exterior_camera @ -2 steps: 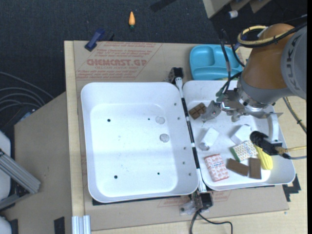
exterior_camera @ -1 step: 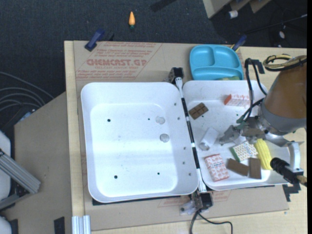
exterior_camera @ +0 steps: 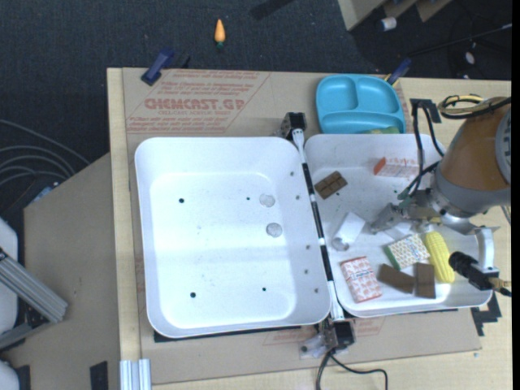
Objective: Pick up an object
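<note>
The arm reaches in from the right over the right bin (exterior_camera: 349, 157), and its gripper (exterior_camera: 388, 218) hangs low above the bin floor near the middle of that bin; the things it could take lie close about it, all in this same bin. The nearest is a small white piece (exterior_camera: 351, 227), just to the left of the gripper's tip and a little toward the near side; its long axis runs slantwise, from upper right down to lower left. A green-patterned packet (exterior_camera: 407, 251) lies just below the gripper, toward the front wall, with a yellow corn cob (exterior_camera: 439, 254) beside it on the right, its length running nearly front to back. Farther toward the front lie a red-and-white packet (exterior_camera: 359, 279) and two brown blocks (exterior_camera: 410, 279); a brown piece (exterior_camera: 330, 185) sits up by the divider, and an orange-and-white packet (exterior_camera: 395, 166) lies behind the gripper toward the back wall. The left bin (exterior_camera: 162, 185) plays no part in the coming move. The metal parts at the tip blur together, so whether the jaws are spread or closed cannot be told, and nothing can be seen between them.
</note>
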You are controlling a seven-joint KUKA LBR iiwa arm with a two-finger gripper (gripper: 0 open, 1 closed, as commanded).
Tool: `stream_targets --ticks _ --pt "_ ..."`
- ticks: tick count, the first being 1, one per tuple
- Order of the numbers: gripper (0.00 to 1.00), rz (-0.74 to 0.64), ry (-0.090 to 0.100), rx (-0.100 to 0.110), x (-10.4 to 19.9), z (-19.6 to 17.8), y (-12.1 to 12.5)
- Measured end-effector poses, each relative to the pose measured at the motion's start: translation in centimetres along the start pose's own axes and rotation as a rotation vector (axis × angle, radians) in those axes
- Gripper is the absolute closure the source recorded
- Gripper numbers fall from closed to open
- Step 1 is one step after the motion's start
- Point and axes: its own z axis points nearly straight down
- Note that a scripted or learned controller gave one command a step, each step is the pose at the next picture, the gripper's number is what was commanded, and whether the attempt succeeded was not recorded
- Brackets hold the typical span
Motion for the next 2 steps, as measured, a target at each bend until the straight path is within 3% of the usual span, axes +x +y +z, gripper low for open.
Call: stream_targets --ticks 1,2 --pt "0.00 -0.006 0.011 0.002 -4.7 -0.1 6.4" --pt "0.00 -0.003 0.001 -0.002 -0.6 -0.1 12.1"
